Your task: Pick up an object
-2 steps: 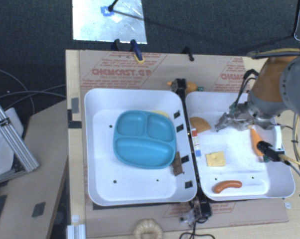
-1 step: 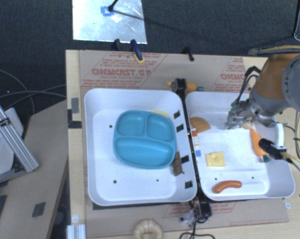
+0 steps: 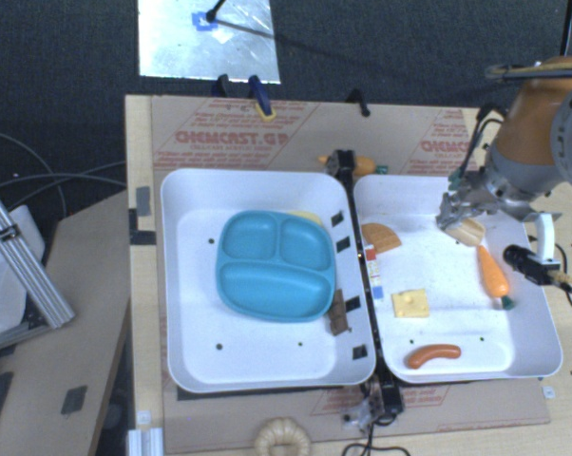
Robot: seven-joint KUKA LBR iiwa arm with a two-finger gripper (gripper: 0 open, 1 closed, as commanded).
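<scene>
claw (image 3: 460, 218) low over right bin (image 3: 457, 283), arm (image 3: 538, 131) angled from right

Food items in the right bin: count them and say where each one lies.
4, with the tan piece under the claw making 5: bread wedge near the divider, cheese square mid-bin, sausage at the near edge, carrot on the right. The arm may hide more.

- Two white bins are seen: the left bin (image 3: 186, 283) and the right bin (image 3: 528, 350).
- A light blue divided plate (image 3: 275, 264) is shown.
- An orange carrot (image 3: 493, 274) with a green tip is seen.
- A reddish-orange sausage (image 3: 432, 354) is shown.
- A pale yellow cheese slice (image 3: 410, 303) is seen.
- The table (image 3: 295, 126) is covered in tan cardboard printed with red lettering.
- The arm (image 3: 543, 122) is coloured grey and orange.
</scene>
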